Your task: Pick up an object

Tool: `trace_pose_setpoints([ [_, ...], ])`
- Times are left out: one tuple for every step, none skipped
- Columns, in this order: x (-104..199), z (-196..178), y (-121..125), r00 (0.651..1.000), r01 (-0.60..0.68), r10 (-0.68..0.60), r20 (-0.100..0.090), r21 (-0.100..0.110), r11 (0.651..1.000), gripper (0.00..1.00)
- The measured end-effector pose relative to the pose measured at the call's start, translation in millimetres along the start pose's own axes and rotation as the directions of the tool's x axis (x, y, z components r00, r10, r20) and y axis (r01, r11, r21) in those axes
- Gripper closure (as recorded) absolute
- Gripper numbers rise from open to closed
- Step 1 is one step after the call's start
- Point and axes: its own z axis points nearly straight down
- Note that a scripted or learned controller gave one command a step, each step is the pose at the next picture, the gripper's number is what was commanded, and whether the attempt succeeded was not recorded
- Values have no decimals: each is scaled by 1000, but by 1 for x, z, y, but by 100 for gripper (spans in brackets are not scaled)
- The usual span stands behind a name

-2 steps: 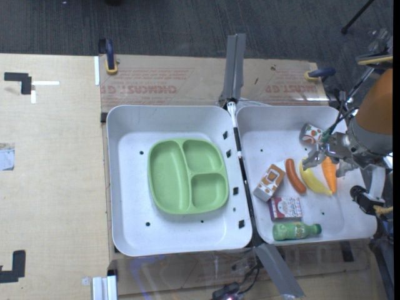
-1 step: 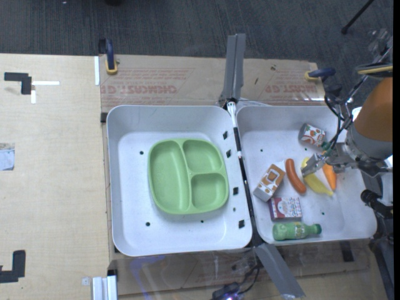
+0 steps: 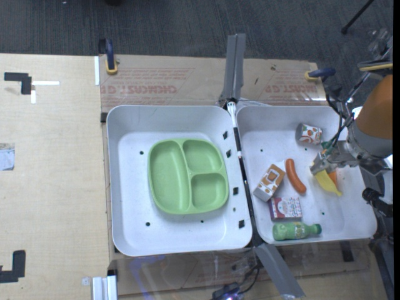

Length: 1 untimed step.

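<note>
Yellow object [image 3: 329,183]: at the right side of the right bin [image 3: 262,124], an orange piece against it, directly under the gripper; what it is cannot be made out.
Gripper [image 3: 325,165]: low over the yellow object; whether its fingers are spread or closed on anything cannot be told.
Arm [image 3: 378,120]: reaches in from the right, orange band above the wrist.
Orange sausage [image 3: 295,176]: left of the gripper, lying at a slant.
Small can [image 3: 309,134]: on its side, far of the gripper.
Brown carton [image 3: 270,182]: left of the sausage, tilted.
Red-and-white packet [image 3: 287,208]: near side of the carton and sausage.
Green bottle [image 3: 297,231]: lying along the near wall of the right bin.
Left bin [image 3: 125,186]: beside the right bin, holding a green divided plate [image 3: 188,176] with three compartments.
</note>
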Motion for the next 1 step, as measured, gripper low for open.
trace_pose_setpoints([
  [19, -82, 36, 985, -175, 175, -2, 11, 985, 100],
])
